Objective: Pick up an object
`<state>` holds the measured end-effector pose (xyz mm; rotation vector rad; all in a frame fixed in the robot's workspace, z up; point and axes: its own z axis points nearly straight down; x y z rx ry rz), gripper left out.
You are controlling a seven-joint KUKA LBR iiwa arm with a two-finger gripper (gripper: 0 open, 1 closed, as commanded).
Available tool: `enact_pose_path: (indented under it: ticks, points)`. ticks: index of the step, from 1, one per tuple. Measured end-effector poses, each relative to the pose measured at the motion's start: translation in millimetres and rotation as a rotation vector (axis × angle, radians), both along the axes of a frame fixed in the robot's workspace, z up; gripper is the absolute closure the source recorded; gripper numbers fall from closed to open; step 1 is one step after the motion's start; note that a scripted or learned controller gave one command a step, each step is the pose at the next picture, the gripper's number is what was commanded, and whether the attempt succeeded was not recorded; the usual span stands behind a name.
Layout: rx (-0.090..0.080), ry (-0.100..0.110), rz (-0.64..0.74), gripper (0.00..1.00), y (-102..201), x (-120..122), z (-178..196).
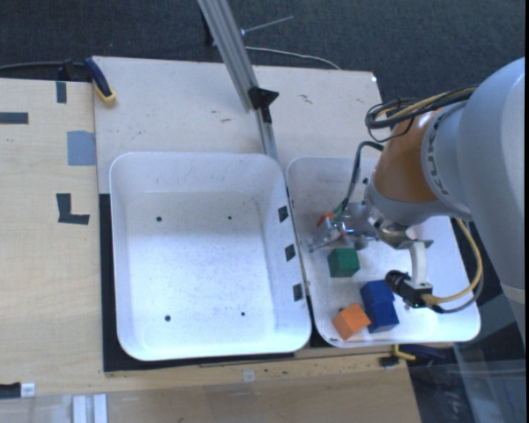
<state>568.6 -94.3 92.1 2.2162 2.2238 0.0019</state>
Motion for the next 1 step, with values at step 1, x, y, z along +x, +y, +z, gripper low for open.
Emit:
enact_pose_path:
  ticks: [1]
  points:
    - [-0.002, -0.002, 0.000, 0.00, -28.1, 77.3, 0.3]
